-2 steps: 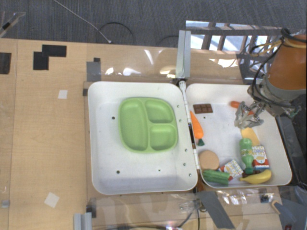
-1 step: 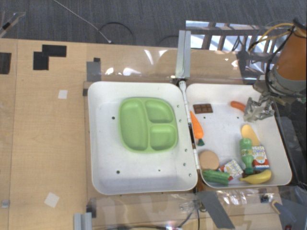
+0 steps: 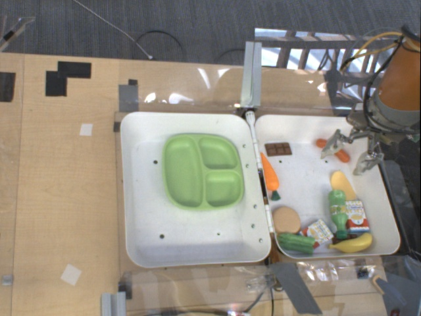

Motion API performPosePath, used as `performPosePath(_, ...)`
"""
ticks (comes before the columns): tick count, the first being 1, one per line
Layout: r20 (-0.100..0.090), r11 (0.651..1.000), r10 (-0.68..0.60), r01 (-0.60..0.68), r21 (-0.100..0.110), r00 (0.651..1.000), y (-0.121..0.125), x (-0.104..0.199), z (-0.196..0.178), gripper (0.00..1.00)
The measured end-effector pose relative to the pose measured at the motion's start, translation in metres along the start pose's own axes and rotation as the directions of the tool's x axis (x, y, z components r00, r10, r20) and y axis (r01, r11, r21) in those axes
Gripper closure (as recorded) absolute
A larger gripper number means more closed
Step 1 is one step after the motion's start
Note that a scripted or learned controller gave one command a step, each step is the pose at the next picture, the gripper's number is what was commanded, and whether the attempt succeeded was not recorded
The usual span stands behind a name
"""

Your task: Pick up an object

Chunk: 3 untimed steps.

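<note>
**Claw spread over right bin, nothing in it**

I read the arm [image 3: 400, 78] entering from the right, orange band up, wrist tipped down into the right bin [image 3: 302, 131]. Far off to the claw's left lies the left bin [image 3: 141, 242], carrying only a green divided plate [image 3: 201, 170], likely the drop side.

The claw [image 3: 355, 151] sits released: two fingers spread apart, bare bin floor between them. It holds nothing.

Pick candidates, all in the right bin. Below the claw, toward the near edge, is the clutter: green bottle [image 3: 337, 209], a small carton [image 3: 356, 216] touching it, banana [image 3: 351, 243] along the near wall, a yellow piece [image 3: 342, 184] just above the bottle. Further left of those, a round tan disc [image 3: 286, 219], a green vegetable [image 3: 296, 243] and a small packet [image 3: 320, 230].

Left of the claw: a carrot [image 3: 270, 174] against the divider and a brown chocolate bar [image 3: 277, 149].

Closest is a small orange piece [image 3: 333, 150] lying just beside the left finger. My judgement: that is the target, being isolated and easy to straddle. The claw needs a shift left before clenching.
</note>
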<state>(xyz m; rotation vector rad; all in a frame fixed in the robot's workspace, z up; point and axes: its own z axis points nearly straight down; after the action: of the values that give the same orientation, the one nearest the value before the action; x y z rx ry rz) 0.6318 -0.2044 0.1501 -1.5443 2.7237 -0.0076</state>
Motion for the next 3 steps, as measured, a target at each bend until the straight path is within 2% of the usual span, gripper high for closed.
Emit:
performPosePath(1,0.003,0.999,0.054,-0.054,0.004,0.999,-0.035,-0.021,0.061,0.00)
performPosePath(2,-0.001,0.993,-0.118,0.118,-0.001,0.993,0.000,0.001,0.062,0.00)
performPosePath(3,0.000,0.980,-0.197,0.197,-0.001,0.980,0.063,-0.014,0.059,0.00)
